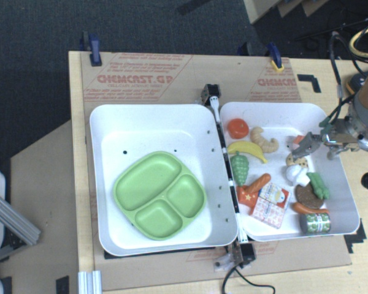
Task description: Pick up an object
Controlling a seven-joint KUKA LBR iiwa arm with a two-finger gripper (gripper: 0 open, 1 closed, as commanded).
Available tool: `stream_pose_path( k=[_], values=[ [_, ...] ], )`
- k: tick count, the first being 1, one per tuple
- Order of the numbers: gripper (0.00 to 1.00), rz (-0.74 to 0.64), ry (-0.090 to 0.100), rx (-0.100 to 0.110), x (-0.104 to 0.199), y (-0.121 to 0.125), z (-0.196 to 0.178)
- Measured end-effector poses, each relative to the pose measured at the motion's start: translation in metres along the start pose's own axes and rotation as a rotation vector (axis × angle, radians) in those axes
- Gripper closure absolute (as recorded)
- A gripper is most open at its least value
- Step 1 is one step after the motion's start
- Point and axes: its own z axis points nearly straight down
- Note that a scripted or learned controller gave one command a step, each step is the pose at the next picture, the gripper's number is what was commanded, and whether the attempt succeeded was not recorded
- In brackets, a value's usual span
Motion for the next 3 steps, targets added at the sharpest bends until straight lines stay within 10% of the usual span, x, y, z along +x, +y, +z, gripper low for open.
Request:
stream_pose_path(
  k=[1, 2, 3],
  values=[
    [0.00, -0.001, -0.001, 0.001, 0.046, 0.027, 0.154],
    [1.00, 0.001, -0.002, -0.004, 0.044, 0.028, 0.140],
    [0.00, 0.001, -0.002, -0.002, 0.044, 0.027, 0.141]
  ],
)
